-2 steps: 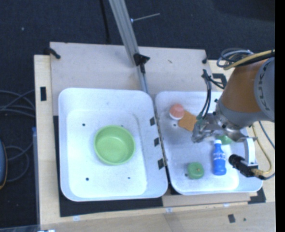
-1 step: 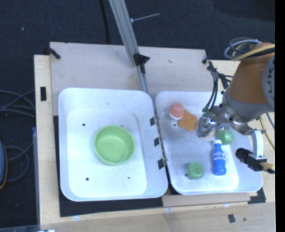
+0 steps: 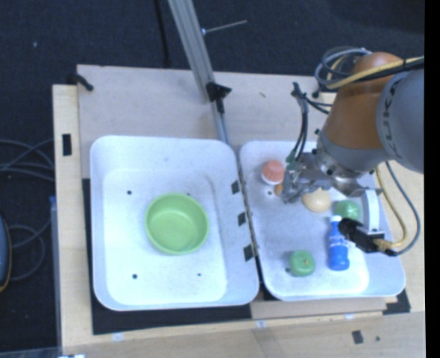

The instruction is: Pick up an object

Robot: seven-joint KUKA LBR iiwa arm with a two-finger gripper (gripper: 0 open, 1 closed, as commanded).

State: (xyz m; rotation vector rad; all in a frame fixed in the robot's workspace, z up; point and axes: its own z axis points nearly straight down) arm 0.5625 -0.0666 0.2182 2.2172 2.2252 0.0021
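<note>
- The arm (image 3: 369, 118) comes in from the right and hangs over the far part of the right bin (image 3: 280, 274).
- Its hand (image 3: 298, 185) is low among the things there, but I cannot tell how it is set or whether it has anything.
- Just left of the hand lies a small pinkish-red ball (image 3: 273, 171), and just right of it a pale yellow egg-shaped thing (image 3: 317, 200).
- Nearer to me in that bin stands a blue bottle (image 3: 338, 248) with a white cap, a green block (image 3: 346, 208) just beyond it, and a small green apple (image 3: 303, 262) to its left.
- The left bin (image 3: 115, 170) holds a green bowl (image 3: 177, 224), sitting upright near its middle.
- Both bins rest side by side on the desk (image 3: 138, 95).
</note>
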